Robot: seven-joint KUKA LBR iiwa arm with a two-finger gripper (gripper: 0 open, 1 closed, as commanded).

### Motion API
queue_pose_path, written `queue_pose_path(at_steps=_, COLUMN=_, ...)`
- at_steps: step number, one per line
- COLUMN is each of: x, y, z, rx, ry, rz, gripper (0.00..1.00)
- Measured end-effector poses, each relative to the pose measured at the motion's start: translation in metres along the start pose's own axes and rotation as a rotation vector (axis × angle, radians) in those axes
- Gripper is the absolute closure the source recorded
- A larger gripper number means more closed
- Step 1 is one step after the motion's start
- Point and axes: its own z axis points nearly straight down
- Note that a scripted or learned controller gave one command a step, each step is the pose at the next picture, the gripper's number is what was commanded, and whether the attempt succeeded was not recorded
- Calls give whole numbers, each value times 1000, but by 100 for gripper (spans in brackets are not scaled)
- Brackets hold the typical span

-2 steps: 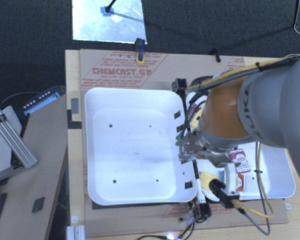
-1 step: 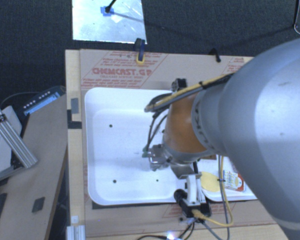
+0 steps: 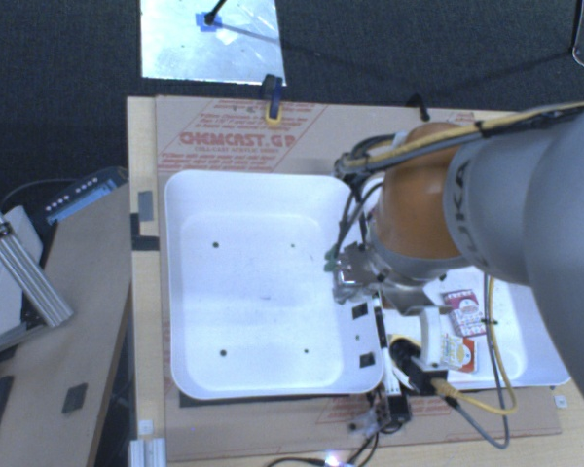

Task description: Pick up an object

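Observation:
My gripper (image 3: 372, 311) hangs below the orange wrist band, over the wall between the two bins, at the left edge of the right bin (image 3: 535, 353). The grey arm covers most of that bin. A red and white packet (image 3: 463, 311) lies in the right bin just right of the gripper. A white and orange packet (image 3: 457, 354) lies right in front of it. I see nothing between the gripper's fingers, which the wrist hides from above.
The left bin (image 3: 190, 290) is a shallow white tray beside the gripper. Both bins rest on a cardboard sheet (image 3: 234, 136). A shiny metal plate (image 3: 209, 27) lies at the back, and a small clamp (image 3: 272, 90) sits on the cardboard's far edge.

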Motion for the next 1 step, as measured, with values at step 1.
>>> queue_pose_path(at_steps=1, x=46, y=43, z=-12, rx=3, ry=1, rz=-9, gripper=100)
